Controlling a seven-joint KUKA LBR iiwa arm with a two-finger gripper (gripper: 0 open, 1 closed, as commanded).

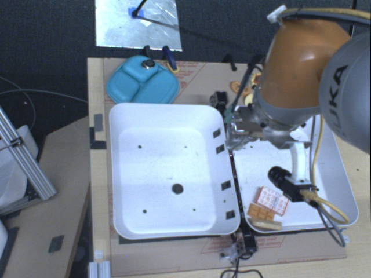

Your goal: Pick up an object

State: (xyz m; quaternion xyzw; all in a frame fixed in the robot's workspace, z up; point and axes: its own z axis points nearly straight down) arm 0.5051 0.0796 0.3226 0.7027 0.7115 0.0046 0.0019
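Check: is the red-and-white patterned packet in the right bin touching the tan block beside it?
Touching. The camera view shows the patterned packet overlapping the tan block's upper edge, with no bin floor visible between them.

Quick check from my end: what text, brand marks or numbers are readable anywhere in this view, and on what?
"UKA": the visible end of the brand lettering on the grey arm; the start is out of sight.
Small box in the right bin: red and white print, too blurred to read.
Nothing else legible.

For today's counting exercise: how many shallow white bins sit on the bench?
2. One bin lies on the left of the view; the other bin is beside it on the right, partly covered by the robot arm.
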